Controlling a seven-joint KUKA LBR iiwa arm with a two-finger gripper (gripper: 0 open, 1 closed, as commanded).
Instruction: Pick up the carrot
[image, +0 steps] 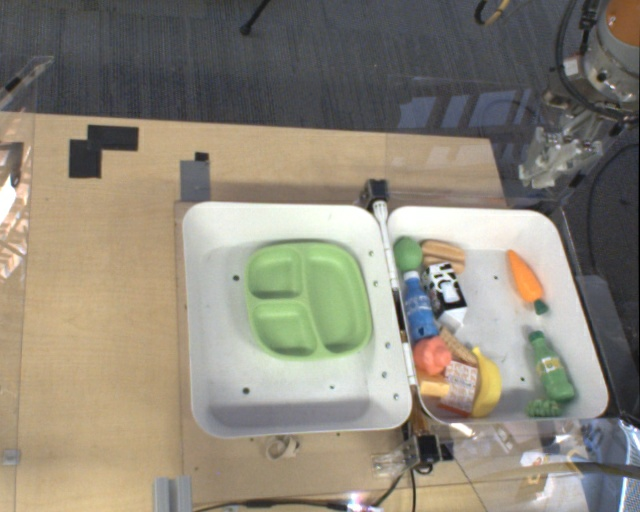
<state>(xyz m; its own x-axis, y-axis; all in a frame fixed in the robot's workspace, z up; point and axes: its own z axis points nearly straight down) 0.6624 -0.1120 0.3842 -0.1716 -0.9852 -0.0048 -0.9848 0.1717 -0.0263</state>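
Claw (562, 150) hovers beyond right bin (500, 218), above bench.

Two bins sit side by side on the bench (100, 330), edges touching. The left bin (215, 400) holds a divided plate (305, 300) at its centre. In the right bin (570, 270), the carrot (524, 277) lies near the right wall toward the rear. A bottle (548, 368) lies nearer the front right corner. A banana (487, 384) rests at the front left, in a cluster of items packed along the left wall. The gripper (560, 150) hangs beyond the right bin's rear right corner.
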